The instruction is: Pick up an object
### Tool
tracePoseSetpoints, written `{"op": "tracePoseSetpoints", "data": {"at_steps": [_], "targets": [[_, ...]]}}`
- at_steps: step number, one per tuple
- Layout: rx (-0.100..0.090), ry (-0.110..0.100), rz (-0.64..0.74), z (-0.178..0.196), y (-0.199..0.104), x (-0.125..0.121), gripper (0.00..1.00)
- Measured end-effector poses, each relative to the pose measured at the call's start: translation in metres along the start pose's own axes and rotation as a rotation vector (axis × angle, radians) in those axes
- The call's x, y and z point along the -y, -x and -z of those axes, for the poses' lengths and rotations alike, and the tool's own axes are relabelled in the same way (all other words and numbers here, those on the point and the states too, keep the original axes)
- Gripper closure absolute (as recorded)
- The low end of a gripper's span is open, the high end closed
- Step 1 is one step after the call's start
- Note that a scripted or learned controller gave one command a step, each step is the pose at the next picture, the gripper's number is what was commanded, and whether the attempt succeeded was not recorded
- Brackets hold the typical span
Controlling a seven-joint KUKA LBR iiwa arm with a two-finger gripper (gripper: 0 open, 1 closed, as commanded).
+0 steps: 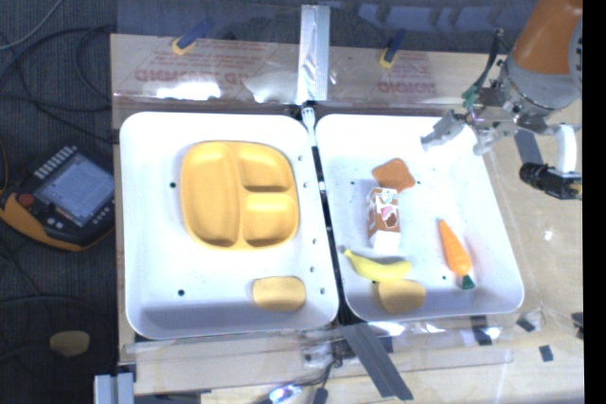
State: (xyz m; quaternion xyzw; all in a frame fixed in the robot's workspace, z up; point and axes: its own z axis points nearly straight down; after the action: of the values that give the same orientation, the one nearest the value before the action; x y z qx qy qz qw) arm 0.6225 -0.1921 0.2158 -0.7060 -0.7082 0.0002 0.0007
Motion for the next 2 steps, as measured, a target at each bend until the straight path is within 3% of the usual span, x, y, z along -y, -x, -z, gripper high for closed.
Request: {"op": "tracePoseSetpoints", "data": {"at_steps": [1,2], "targets": [[0.005,0.001,-0.062,-0.1212,-0.0070,-0.0152,0.00],[0.007,0.000,-0.059,-0.1119,-0.0076,-0.0154,1.00]]}}
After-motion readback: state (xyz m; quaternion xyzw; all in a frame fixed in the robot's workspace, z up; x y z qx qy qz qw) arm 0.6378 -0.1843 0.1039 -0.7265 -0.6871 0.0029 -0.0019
